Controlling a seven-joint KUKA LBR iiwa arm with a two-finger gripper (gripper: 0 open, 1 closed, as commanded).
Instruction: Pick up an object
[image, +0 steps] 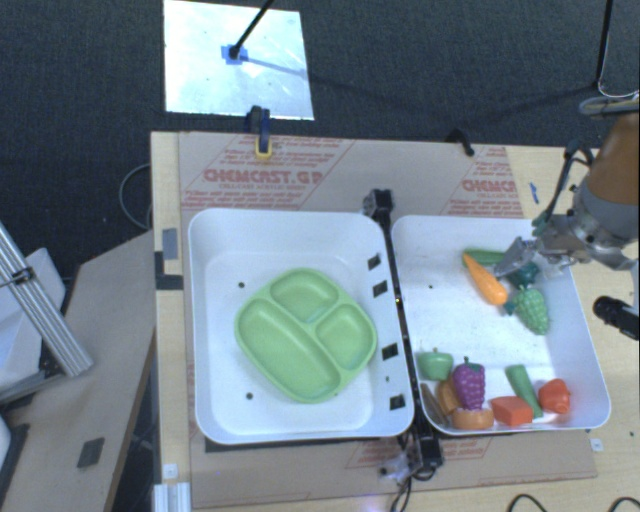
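Reaching in from the right, the grey arm (610, 190) with its orange band sits over the far right part of the right bin (440, 250). The gripper (527, 262) is low at the bin's upper right, just beside the orange carrot (484, 279) and just above the green bumpy vegetable (532, 309). Whether it is spread or pressed together cannot be told from here; nothing is plainly seen between its tips.

Right bin contents: the carrot lies at a slant with its green top toward the gripper. The bumpy green piece lies just right of it, toward the right wall. Along the near edge sits a cluster: a green pepper (436, 363), purple grapes (468, 381), an orange piece (474, 418), a red block (511, 410), a green pod (523, 387) and a red tomato (554, 397), most touching or nearly so.

Left bin (230, 240): a light green divided plate (305, 335) lies flat near the centre.

Both bins rest on a board (300, 170) with red lettering.
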